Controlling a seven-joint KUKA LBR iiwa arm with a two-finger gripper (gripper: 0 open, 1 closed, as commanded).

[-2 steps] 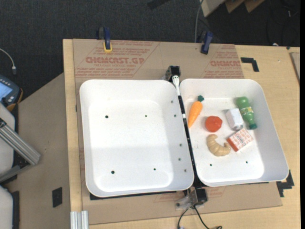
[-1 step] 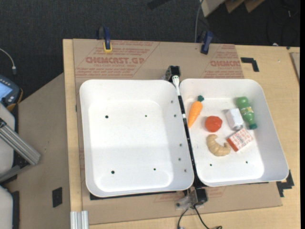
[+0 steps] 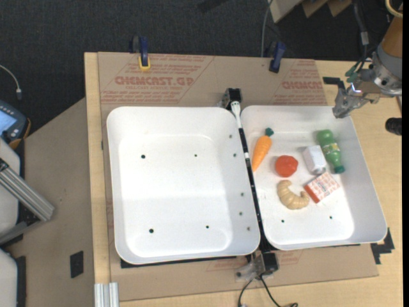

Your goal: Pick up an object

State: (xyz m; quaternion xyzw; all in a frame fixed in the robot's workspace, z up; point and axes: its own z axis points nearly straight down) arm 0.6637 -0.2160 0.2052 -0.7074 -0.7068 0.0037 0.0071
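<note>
Nearest to the camera, the left bin [image 3: 172, 184] lies bare on the worktop [image 3: 192, 69], and beside it the right bin [image 3: 319, 232] carries all the things I may choose from. In its near part I see a pale croissant-shaped toy [image 3: 293, 196], and just beside it a small red and white box [image 3: 321, 187]. A little farther lies a red tomato [image 3: 287, 165], with an orange carrot [image 3: 261, 152] to its left, close to the wall between the two bins. To the right of the tomato a small white block [image 3: 314, 158] is touching a green bottle [image 3: 330, 149].

Farthest, my hand [image 3: 344, 104] hangs over the far right corner of this bin. It carries nothing; if its fingers are wide or narrow, I cannot tell from here.

I judge that I am in the approach step, nothing is picked yet. The next move calls for coming nearer and down over one thing. The tomato stands a bit apart from the others, so it seems an easier choice than the bottle with the block against it.
</note>
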